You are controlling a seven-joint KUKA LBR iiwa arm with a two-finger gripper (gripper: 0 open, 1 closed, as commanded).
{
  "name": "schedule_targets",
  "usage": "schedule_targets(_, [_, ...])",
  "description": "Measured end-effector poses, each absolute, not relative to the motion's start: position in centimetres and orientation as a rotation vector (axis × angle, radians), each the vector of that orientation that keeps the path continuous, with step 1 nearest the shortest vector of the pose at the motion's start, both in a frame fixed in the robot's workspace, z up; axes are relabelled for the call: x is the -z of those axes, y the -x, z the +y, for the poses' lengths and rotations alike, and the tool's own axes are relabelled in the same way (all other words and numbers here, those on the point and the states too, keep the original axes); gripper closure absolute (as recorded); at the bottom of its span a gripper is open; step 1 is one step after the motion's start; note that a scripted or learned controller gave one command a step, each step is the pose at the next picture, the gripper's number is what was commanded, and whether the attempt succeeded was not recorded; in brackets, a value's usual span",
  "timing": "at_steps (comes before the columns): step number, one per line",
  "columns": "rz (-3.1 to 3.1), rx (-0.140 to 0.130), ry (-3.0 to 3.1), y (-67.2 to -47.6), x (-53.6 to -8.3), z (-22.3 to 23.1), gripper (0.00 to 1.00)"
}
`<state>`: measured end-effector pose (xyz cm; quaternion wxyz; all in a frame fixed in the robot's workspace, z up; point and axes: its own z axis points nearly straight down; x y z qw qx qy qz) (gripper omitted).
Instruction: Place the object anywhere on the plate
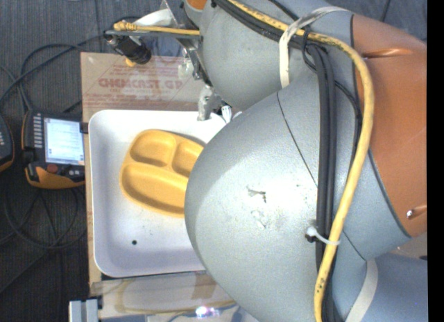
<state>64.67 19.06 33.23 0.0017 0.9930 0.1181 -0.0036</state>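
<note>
Obs., camera view.

- Shallow white plastic bin (94, 175), left of frame. A glossy yellow moulded plate with raised dividers (156, 171) lies in it, towards the far side. Its right edge is covered by the arm.
- Large grey arm with an orange band (277, 196) covers the right of this bin and everything beyond it.
- Pale metal gripper (207, 109), or what I take to be it, sits at the bin's far rim, just beside the plate's upper right corner. How far it is opened: cannot tell. Nothing can be made out held in it.
- Object to be placed: location cannot be told. It may be under the arm or at the gripper.
- Small dark speck (134, 242) on the bin floor, near side, apart from the plate. Too small to identify.

Handling (judgement):
- With the object unidentified, weight and stiffness are unknown, and so is the best place to grip it.
- The plate looks hard and slick. Anything dropped from height may skid or bounce over a divider, so a low release into a compartment seems safer.

Writing:
- Brown paper-faced board (132, 85) behind the bin carries red print, inverted. It reads roughly "CHEMCAST GP".
- Orange-and-grey handheld pendant with a lit screen (59, 143), left of the bin. Screen text is illegible.
</note>
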Motion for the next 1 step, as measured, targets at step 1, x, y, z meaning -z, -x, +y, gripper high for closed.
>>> schedule_targets(1, [0.562, 0.009, -3.085, -66.13, -43.08, 16.22, 0.00])
